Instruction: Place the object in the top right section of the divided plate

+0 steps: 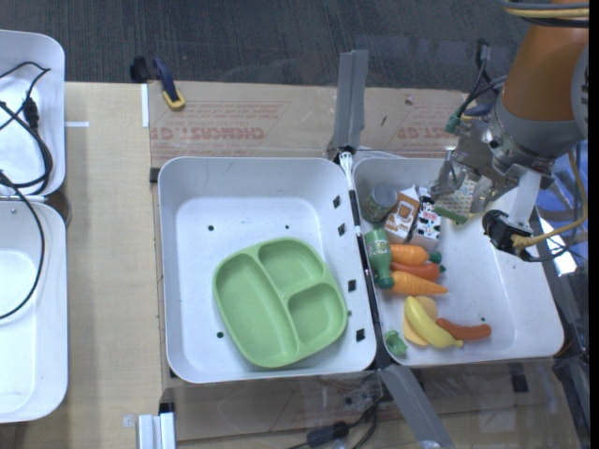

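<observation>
Nearest to us, the green divided plate (pixel 281 300) lay in the left bin (pixel 182 251), all three of its sections bare. In the right bin (pixel 524 335) we saw a yellow banana (pixel 426 324), a red pepper (pixel 463 328), two carrots (pixel 416 269), a green bottle (pixel 379 255) and a small carton (pixel 402 216) clustered along the left side. Farther back, the jaws (pixel 460 195) hung over the bin's rear; we could not tell their opening or whether they held any object. Cardboard (pixel 253 120) covered the tabletop behind.
</observation>
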`<action>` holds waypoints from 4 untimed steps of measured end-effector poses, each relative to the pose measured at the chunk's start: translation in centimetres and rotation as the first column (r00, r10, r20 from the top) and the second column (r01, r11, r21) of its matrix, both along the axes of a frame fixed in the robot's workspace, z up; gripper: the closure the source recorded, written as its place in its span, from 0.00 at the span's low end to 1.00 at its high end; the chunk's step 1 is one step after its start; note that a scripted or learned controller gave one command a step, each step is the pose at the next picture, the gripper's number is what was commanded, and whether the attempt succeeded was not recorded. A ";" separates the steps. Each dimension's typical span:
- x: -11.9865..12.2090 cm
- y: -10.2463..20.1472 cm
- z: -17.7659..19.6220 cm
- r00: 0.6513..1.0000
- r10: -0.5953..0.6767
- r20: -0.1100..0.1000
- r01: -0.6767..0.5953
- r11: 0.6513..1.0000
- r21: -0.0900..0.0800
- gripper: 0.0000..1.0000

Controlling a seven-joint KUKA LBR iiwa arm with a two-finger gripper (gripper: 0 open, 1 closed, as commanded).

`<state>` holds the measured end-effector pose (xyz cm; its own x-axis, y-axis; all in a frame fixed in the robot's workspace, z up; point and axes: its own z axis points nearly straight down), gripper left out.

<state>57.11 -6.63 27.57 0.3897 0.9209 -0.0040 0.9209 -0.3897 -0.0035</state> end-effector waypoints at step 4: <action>-8.3 16.2 -8.5 0.964 0.266 -0.002 -0.266 0.964 0.002 1.00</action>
<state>48.82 9.56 19.06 0.1305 0.9914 -0.0030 0.9914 -0.1305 -0.0059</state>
